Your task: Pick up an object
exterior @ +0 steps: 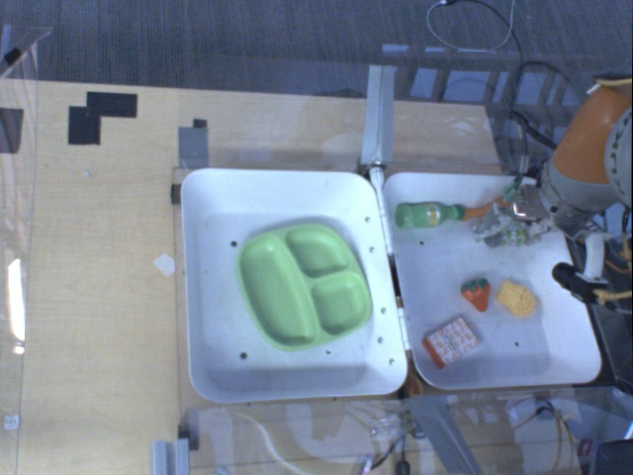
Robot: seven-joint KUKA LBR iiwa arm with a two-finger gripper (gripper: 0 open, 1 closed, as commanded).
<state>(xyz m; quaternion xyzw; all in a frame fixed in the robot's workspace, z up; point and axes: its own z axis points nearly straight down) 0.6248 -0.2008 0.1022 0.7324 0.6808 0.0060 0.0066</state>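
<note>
Light wooden bench [99, 295] carries two shallow white bins side by side: left bin [213, 364], right bin [554, 364]. Black tape marks [99, 115] at far left of bench top.

— What sits on the table [109, 295]?
— Two white bins. The left bin [203, 295] holds a green divided tray [305, 286].
— Anything else?
— Black tape marks [99, 115] at ten o'clock, cables [475, 23] at one o'clock.

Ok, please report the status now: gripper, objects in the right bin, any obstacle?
Gripper low at right bin's far edge, nothing seen held. Green bottle lying beside it; strawberry, yellow piece, small box apart, nearer. No obstacle seen.
</note>
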